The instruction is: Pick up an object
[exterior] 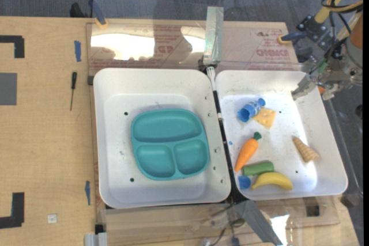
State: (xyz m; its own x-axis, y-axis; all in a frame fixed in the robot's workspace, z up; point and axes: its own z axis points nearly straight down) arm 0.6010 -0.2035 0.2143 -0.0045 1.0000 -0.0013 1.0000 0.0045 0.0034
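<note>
The right bin (328, 124) holds several toys. A blue cup (249, 110) lies on its side beside a yellow cheese wedge (266, 118). Below them is an orange carrot (248, 150) with a green top. A tan cone (305, 148) lies toward the right wall. At the front are a green piece (258, 168), a yellow banana (272, 181) and a small blue piece (244, 182). My gripper (304, 87) hangs over the bin's far right corner, above and to the right of the blue cup, apart from every toy.
The left bin (109, 95) carries a teal divided plate (169, 143). A clear panel and a metal post (213, 34) stand behind the bins. Cables and the arm's wrist (334, 49) crowd the upper right. A black screwdriver (72, 89) lies on the wooden bench at the left.
</note>
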